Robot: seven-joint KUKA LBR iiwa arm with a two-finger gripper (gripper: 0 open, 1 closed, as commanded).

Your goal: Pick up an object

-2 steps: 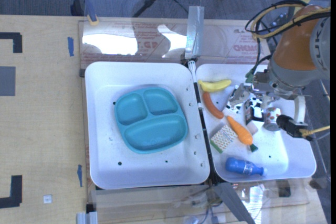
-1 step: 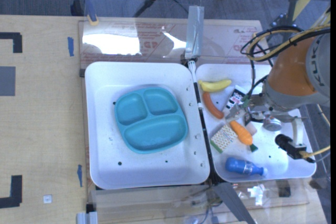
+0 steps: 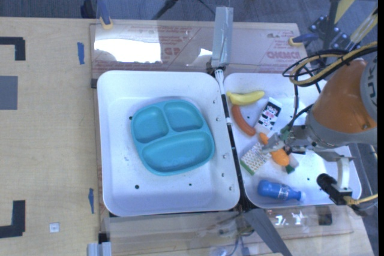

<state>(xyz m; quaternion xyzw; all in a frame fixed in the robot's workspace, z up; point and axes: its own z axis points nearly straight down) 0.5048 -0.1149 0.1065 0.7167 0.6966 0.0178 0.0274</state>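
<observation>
Blue sectioned plate [image 3: 173, 136] in left bin [image 3: 114, 189], well left of gripper [image 3: 282, 144]. Right bin [image 3: 312, 198]: orange carrot [image 3: 242, 120] up-left of gripper, long axis slanting upper-left to lower-right; yellow banana [image 3: 245, 96] above, lying crosswise; blue bottle [image 3: 278, 190] below, pointing right. Gripper low beside small orange ball [image 3: 280, 157]; finger state: cannot tell.

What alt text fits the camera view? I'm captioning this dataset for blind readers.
A grey and orange robot arm's gripper hovers low over small objects in the right bin: a banana, carrot, orange ball and blue bottle. The left bin holds a blue divided plate.
</observation>
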